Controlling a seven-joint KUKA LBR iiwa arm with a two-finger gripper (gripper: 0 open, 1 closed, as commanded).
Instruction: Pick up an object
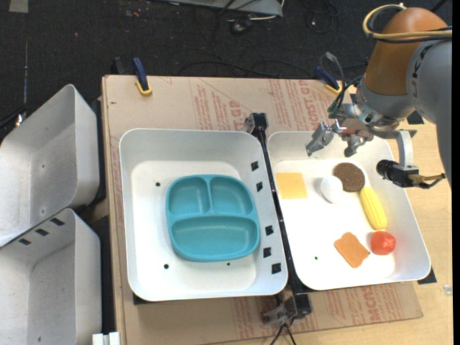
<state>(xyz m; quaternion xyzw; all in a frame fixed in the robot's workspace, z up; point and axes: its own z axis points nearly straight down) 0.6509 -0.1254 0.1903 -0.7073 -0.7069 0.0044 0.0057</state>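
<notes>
In the right bin (413,268), the things nearest the camera lay toward its near right corner: a red tomato (382,243) close to the right wall, and just left of it a small orange toast-like slab (351,249), the two near each other but not touching. Beyond the tomato, a yellow corn cob (373,206) lay lengthwise along the right side, its far end touching or just beside a round brown patty (349,177). A small white rounded object (330,189) sat against the patty's left edge. Farther left, near the bin's left wall, a pale yellow cheese slice (291,185) lay flat by itself.

In the left bin (136,192), a teal divided plate (213,217) with three compartments rested in the middle of the floor, apart from every wall.

At the right bin's far edge, the gripper (336,140) hung over the far part of the floor, beyond the patty and touching none of the objects. Its two fingers (317,139) were spread apart with nothing between them. The grey arm (431,56) with its orange band (397,45) rose from there toward the bench's far right corner.

Two more white bins (43,164) stood tilted off the bench's left edge.
</notes>
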